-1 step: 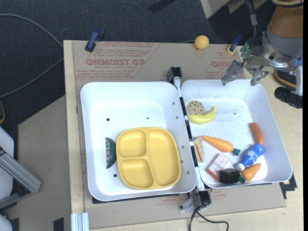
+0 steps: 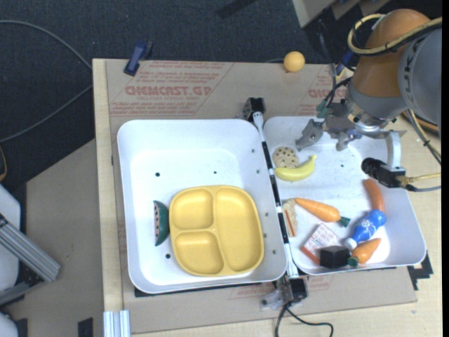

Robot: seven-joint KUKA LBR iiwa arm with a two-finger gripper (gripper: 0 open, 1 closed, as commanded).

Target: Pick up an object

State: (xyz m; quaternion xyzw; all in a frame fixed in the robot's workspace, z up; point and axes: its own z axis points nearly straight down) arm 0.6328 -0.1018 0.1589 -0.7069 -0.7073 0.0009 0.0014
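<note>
No single object is named by the task, so the likeliest candidates are taken to be the things nearest the gripper (image 2: 326, 133). A yellow banana (image 2: 296, 170) is seen lying in the right bin (image 2: 414, 241), close to its left wall, with a round speckled cookie (image 2: 283, 155) touching it from above. Both are found just below and to the left of the gripper, which is held above the upper part of that bin. The jaws are seen spread open, with nothing between them.

Further down the same bin, a carrot (image 2: 317, 208) is laid across the middle, a second carrot (image 2: 374, 193) is placed near the right wall, and a blue and white bottle (image 2: 367, 226), a small orange piece (image 2: 367, 250), a black block (image 2: 334, 258) and a red and white packet (image 2: 320, 238) are crowded together in the lower corner. A yellow divided plate (image 2: 215, 229) and a watermelon slice (image 2: 161, 222) are held in the left bin (image 2: 137, 160). An orange ball (image 2: 294, 62) is left on the tabletop (image 2: 203, 90) beyond the bins.

Several failures can be foreseen. If the banana is chosen, the cookie may be caught with it, or either may be pushed against the bin wall. The banana's curved body may also be squeezed out sideways if the jaws are closed off centre.
</note>
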